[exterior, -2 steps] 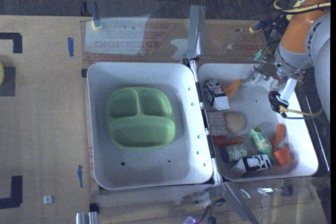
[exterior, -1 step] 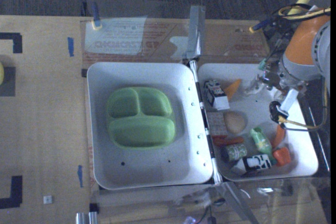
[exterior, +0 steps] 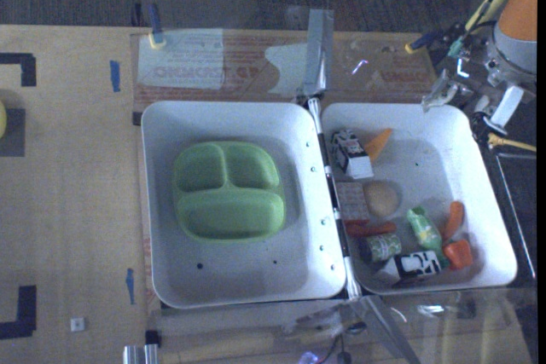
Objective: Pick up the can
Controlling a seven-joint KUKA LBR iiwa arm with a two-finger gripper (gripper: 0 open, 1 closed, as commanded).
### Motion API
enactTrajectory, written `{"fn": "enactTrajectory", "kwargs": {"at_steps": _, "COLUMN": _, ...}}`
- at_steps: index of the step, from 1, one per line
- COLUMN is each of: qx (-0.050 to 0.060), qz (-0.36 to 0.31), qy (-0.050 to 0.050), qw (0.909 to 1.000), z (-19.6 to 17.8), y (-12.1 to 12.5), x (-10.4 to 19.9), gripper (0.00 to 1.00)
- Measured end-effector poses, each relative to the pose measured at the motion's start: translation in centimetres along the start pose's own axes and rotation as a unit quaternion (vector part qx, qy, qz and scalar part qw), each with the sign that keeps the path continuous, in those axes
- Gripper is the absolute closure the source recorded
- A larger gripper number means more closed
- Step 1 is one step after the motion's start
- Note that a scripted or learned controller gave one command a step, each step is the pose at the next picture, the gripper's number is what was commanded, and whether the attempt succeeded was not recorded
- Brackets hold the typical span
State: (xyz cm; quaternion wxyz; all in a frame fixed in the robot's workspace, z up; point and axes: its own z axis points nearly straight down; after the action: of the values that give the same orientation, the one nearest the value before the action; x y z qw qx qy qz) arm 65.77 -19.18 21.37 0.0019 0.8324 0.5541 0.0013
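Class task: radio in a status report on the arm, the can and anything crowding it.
Gripper above right bin's back rim, holding nothing. Can on its side, front of bin. Red pepper and carton crowd it.

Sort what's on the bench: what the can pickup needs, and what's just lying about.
Needed: can, lying in the right bin; gripper.

Lying about: green divided plate in the left bin, black-and-white carton, orange carrot, green bottle.

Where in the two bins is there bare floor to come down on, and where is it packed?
Left bin: bare floor rings the green divided plate, widest along the near edge. Right bin: an open patch at middle right, between the orange wedge and the green bottle. Crowded: the near strip around the can, and along the divider.
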Motion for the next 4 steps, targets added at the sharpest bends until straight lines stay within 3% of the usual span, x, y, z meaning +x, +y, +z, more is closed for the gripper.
{"fn": "enactTrajectory", "kwargs": {"at_steps": 1, "qx": 0.001, "qz": 0.017, "qy": 0.000, "qw": 0.9998, "z": 12.7, "y": -2.2, "x": 0.3, "gripper": 0.00}}
{"fn": "enactTrajectory", "kwargs": {"at_steps": 2, "qx": 0.003, "qz": 0.015, "qy": 0.000, "qw": 0.9999, "z": 12.8, "y": -4.8, "x": 0.2, "gripper": 0.00}}
{"fn": "enactTrajectory", "kwargs": {"at_steps": 3, "qx": 0.003, "qz": 0.049, "qy": 0.000, "qw": 0.9988, "z": 12.8, "y": 0.3, "x": 0.2, "gripper": 0.00}}
{"fn": "enactTrajectory", "kwargs": {"at_steps": 4, "qx": 0.005, "qz": 0.147, "qy": 0.002, "qw": 0.9891, "z": 12.8, "y": -5.0, "x": -2.3, "gripper": 0.00}}
